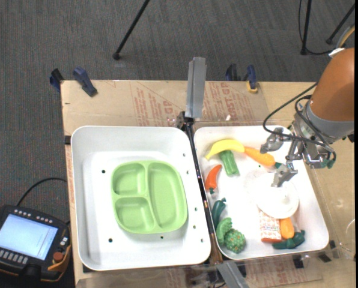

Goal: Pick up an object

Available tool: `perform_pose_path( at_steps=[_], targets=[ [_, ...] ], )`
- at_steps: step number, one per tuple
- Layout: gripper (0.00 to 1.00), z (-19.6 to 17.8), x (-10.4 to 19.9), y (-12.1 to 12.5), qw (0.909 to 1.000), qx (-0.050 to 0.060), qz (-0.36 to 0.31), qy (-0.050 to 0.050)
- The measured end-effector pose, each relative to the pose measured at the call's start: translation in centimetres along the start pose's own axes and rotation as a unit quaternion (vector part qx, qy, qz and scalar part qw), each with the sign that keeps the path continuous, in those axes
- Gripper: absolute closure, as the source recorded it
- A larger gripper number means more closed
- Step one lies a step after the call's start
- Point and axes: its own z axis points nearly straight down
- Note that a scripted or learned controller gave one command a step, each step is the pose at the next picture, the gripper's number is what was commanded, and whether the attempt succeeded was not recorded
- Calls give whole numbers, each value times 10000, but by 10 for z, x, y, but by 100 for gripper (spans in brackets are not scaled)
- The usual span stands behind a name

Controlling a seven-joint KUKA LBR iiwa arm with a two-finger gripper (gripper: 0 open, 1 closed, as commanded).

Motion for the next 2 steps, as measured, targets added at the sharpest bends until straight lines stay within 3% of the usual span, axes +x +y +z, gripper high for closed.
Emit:
perform_pose_path(
  at_steps=[1,2],
  targets=[
    [0,113,88,5,9977,-17,-674,-8],
    [0,116,13,63,9947,-18,-1032,-16]
  ],
)
